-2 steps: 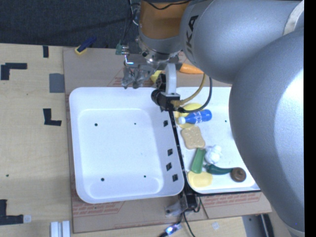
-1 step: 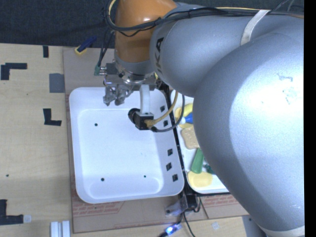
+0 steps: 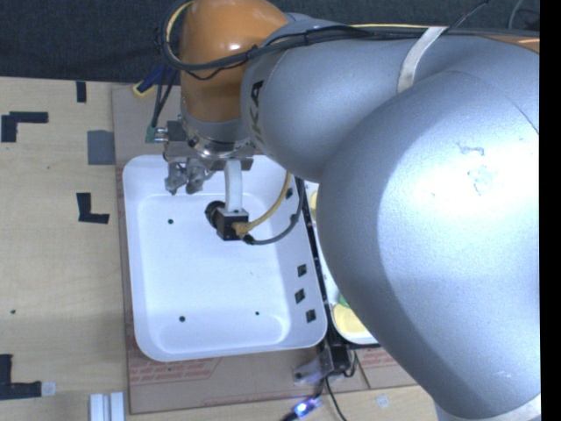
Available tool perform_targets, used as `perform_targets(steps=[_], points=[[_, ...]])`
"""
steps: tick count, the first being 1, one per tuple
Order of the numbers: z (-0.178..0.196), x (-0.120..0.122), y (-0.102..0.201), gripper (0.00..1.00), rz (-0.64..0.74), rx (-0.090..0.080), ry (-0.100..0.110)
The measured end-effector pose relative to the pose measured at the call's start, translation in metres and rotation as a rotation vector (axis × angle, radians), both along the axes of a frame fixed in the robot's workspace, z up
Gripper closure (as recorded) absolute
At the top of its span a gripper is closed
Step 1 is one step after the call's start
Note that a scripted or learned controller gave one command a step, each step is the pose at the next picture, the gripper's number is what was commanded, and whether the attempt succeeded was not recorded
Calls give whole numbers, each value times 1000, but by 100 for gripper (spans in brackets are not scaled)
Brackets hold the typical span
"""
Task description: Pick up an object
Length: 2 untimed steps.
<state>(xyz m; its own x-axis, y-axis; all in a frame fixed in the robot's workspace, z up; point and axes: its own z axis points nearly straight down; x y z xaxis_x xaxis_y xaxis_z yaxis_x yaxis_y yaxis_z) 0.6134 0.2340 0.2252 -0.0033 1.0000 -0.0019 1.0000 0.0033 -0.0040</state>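
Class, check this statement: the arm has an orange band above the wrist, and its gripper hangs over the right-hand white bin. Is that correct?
Not quite. The camera view shows the gripper over the left-hand white bin, near its far end, not the right-hand one. The rest stands: the arm has an orange band above the wrist.

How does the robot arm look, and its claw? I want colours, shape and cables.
The arm is thick, rounded and glossy grey, with an orange band above the wrist. Dark cables loop around the band. The claw is small grey metal, with a black part and a cable beside it.
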Motion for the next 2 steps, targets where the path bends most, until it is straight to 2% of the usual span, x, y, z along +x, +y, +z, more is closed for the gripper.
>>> perform_targets(steps=[1, 2], points=[[143, -9, 0, 100, 1, 7, -17], [321, -12, -1, 100, 1, 8, -21]])
